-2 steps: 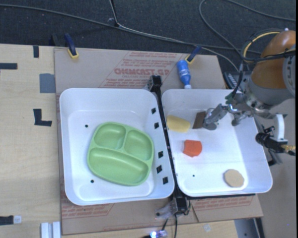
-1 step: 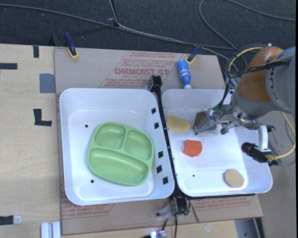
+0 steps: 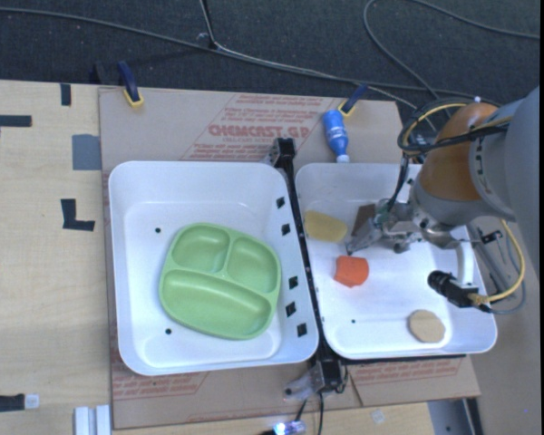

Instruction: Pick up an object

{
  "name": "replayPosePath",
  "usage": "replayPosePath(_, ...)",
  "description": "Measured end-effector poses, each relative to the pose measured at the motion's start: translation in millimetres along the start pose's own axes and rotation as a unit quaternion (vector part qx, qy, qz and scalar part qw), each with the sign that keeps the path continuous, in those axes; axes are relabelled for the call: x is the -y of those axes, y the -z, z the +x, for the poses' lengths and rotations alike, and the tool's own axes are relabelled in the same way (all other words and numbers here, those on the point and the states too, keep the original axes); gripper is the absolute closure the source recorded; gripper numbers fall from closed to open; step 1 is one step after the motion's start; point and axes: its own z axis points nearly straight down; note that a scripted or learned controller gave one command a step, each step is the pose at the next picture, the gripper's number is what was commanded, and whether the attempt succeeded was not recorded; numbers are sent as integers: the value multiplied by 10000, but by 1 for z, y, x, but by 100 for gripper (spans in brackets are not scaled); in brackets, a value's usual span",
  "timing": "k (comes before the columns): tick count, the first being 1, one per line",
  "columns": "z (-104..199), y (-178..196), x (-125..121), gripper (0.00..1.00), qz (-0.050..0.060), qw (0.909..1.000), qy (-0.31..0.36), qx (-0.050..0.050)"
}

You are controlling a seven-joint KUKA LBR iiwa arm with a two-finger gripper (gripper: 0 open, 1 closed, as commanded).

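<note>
In the right bin lie a pale yellow block, a red-orange block and a tan round piece. My gripper hangs low over the bin's middle, just right of the yellow block and above the red-orange block. Its dark fingers point left and down. Nothing shows between them.
The left bin holds a green divided plate. A blue and white bottle lies on the cardboard behind the right bin. Cables run by the arm at the right, and a black divider clip line sits between the bins.
</note>
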Motion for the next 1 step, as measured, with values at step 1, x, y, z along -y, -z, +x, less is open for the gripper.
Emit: replayPosePath(1, 0, 13, -1, 100, -19, 10000, 1, 9)
